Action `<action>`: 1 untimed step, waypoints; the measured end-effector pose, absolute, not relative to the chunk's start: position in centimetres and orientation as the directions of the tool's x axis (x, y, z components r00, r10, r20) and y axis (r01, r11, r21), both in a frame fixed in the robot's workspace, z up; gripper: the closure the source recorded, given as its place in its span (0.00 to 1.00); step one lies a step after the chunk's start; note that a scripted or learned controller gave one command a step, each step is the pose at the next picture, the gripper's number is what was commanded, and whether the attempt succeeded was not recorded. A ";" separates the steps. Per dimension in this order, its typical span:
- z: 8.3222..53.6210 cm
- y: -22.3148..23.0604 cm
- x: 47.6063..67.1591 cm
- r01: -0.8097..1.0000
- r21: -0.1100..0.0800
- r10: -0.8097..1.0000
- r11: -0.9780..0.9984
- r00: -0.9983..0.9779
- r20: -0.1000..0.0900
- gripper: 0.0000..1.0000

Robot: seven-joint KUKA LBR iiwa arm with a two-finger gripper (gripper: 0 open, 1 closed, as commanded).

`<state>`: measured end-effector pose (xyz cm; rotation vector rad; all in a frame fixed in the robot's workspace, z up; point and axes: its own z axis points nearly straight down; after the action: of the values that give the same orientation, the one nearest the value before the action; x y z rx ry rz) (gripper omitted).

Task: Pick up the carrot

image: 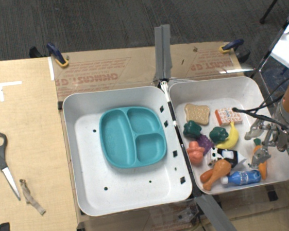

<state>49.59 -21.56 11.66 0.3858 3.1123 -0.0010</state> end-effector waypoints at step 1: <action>9.9 -22.2 48.5 0.390 0.003 0.390 0.921 -0.921 -0.021 0.00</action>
<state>48.50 -22.16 9.91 0.6207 3.0585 -0.0020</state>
